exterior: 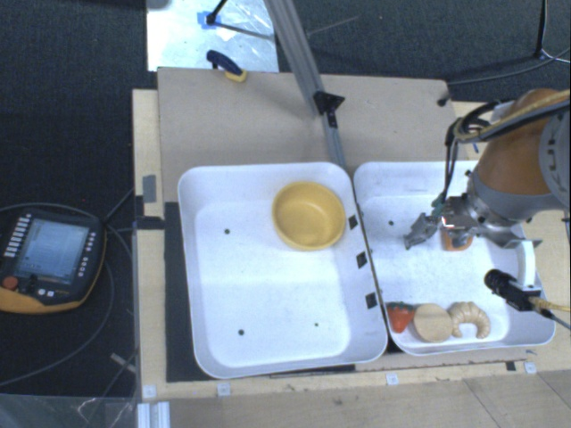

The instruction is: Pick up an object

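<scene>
— Grey metal fingers first: how do they stand?

— The gripper (434,231) hangs low in the right bin (419,178), toward its middle. One dark finger (417,234) juts out toward the left bin (268,310); whether the pair is apart or together I cannot tell, since the wrist covers most of it. Nothing shows between them.

— What is nearest to it?

— A small orange thing (457,242), just beside the gripper on the side away from the left bin, partly hidden under the wrist. I cannot tell whether they touch, or what it is.

— And the other candidates?

— Three lie along the right bin's near wall: a red piece (401,317) in the corner by the left bin, a tan round (432,323) touching it, and a croissant (470,318) against the round. They look like toy food, so I would judge them light, stiff and smooth, likely to skid on the white floor or pop out of a pinch.

— Where would you take hold?

— The croissant across its narrow middle, where the curve gives the fingers something to seat on. The round is wide and may need the jaws fully spread. All three crowd the wall, which leaves little room for a finger.

— The yellow bowl (309,214)?

— In the left bin, far corner nearest the right bin, well apart from the gripper. Light plastic, I would guess; only its rim offers a grip.
</scene>
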Available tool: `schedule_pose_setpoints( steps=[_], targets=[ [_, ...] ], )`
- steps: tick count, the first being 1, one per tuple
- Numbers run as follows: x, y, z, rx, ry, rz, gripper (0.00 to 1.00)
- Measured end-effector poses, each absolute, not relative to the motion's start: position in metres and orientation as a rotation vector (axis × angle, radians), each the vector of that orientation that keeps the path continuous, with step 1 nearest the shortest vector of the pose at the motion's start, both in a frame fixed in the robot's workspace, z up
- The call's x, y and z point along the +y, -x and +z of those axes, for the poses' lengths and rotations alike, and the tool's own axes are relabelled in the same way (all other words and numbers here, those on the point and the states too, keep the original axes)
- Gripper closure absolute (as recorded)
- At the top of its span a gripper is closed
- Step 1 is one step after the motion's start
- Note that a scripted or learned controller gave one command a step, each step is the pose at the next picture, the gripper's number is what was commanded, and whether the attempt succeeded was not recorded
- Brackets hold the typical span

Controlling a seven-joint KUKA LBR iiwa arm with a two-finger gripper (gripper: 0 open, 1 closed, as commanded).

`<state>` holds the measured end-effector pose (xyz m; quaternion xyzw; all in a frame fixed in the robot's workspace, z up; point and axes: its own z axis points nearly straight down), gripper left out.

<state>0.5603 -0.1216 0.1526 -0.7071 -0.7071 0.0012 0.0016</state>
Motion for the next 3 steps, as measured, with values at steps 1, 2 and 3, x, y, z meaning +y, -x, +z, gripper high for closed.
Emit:
schedule_pose_setpoints(
  steps=[1, 2, 3],
  targets=[
    [-0.127, -0.560, 0.110, -2.220, 2.220, 0.003, 0.00],
    [-0.127, -0.562, 0.122, -2.222, 2.222, -0.001, 1.00],
    [-0.135, -0.565, 0.168, -2.224, 2.224, -0.004, 1.00]
  ],
)
